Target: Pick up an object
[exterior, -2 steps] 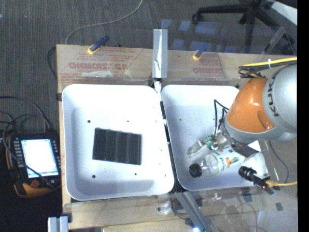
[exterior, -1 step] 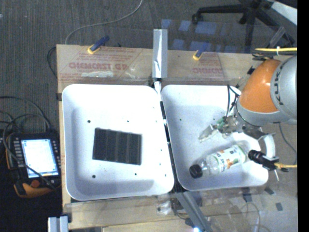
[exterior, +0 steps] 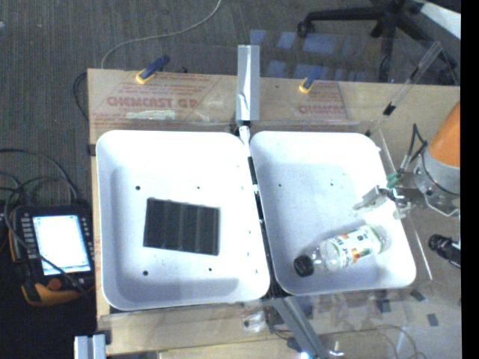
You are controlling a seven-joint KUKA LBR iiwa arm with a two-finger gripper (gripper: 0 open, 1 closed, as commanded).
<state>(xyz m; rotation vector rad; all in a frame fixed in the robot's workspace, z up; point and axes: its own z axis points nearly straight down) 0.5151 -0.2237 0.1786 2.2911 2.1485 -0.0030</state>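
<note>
Red lettering runs along the clear sheet [exterior: 153, 103] on the desk behind the left bin and appears to read "CHEMCAST GP" (the last letters are faint). A second red imprint on the sheet behind the right bin [exterior: 323, 109] is too blurred to read. The bottle's [exterior: 346, 249] label carries colored marks, illegible.
</note>
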